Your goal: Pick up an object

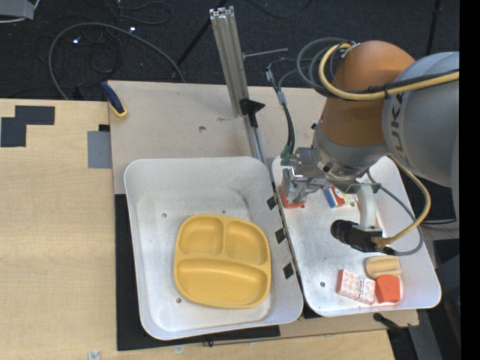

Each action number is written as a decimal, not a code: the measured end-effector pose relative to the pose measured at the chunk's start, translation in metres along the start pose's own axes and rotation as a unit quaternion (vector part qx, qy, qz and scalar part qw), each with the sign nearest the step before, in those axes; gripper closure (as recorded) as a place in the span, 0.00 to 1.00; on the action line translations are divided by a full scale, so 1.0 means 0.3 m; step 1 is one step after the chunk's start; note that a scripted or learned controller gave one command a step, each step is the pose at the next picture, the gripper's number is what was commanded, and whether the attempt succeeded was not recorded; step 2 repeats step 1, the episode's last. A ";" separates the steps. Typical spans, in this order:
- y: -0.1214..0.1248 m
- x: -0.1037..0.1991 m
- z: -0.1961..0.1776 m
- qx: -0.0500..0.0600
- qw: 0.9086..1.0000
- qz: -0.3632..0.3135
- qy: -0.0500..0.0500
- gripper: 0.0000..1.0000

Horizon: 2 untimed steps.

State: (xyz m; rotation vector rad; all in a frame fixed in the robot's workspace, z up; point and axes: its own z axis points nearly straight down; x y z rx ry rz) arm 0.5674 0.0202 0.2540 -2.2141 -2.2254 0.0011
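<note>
The claw (298, 180) hangs low over the right bin (319, 265), close to that bin's left wall and near its far end. Whether it is apart or together I cannot tell, since the wrist and its fittings hide the tips. No thing can be seen clamped in it.

A red piece (289, 199) lies just under the claw and a little nearer the camera, against the bin wall. Whether the two touch cannot be told. Just beside the claw, toward the view's right, lies a small red, white and blue packet (339, 196).

Well away from the claw, toward the near right corner of the same bin, sit a tan block (381, 265), an orange block (388, 289) just in front of it, and a pink box (354, 285) touching the orange block's left side.

To the claw's left and nearer the camera, in the left bin (142, 201), rests a yellow tray (223, 261) with three compartments, lying flat.
</note>
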 end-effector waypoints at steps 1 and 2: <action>-0.006 0.164 0.078 0.002 1.000 0.000 0.000 1.00; -0.006 0.164 0.078 0.002 1.000 0.000 0.000 1.00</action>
